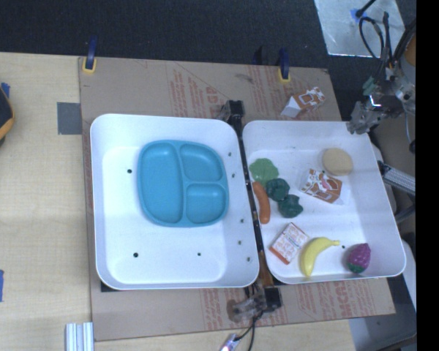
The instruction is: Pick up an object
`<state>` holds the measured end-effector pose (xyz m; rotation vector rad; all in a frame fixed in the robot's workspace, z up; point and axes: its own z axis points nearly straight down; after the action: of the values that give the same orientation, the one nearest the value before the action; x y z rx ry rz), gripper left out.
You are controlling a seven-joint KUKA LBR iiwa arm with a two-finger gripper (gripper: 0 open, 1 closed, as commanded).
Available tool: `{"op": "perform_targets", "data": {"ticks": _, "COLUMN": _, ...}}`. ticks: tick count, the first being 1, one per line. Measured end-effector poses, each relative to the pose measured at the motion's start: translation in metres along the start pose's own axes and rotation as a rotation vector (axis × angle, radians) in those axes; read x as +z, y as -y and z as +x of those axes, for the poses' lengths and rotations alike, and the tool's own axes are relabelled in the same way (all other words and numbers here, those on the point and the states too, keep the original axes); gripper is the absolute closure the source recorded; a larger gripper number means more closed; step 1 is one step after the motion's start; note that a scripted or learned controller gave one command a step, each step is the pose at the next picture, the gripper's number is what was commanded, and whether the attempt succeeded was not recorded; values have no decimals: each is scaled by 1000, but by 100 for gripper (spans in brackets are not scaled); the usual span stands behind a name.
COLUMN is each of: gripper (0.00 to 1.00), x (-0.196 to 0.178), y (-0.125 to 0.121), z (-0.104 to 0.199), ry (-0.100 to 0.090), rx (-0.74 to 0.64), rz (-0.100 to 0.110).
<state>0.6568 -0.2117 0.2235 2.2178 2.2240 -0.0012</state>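
Step in hand: approach, nothing grasped. End effector (367,108) hovers just outside right bin (384,203), beyond its far corner; its state cannot be told. Best target judged banana (316,254): lies alone near bin's front wall, between red-white packet (288,243) and strawberry (358,258). Descend vertically, straddle narrow mid-section. Banana: yellow, curved, smooth, likely slippery plastic.
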Motion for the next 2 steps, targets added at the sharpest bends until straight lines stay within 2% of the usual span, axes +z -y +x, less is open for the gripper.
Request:
{"op": "perform_targets", "data": {"ticks": 1, "gripper": 0, "x": 115, "y": 1, "z": 13, "ry": -1, "rx": -3, "rz": 5}}
{"op": "perform_targets", "data": {"ticks": 2, "gripper": 0, "x": -15, "y": 0, "z": 0, "ry": 1, "rx": -1, "rz": -1}}
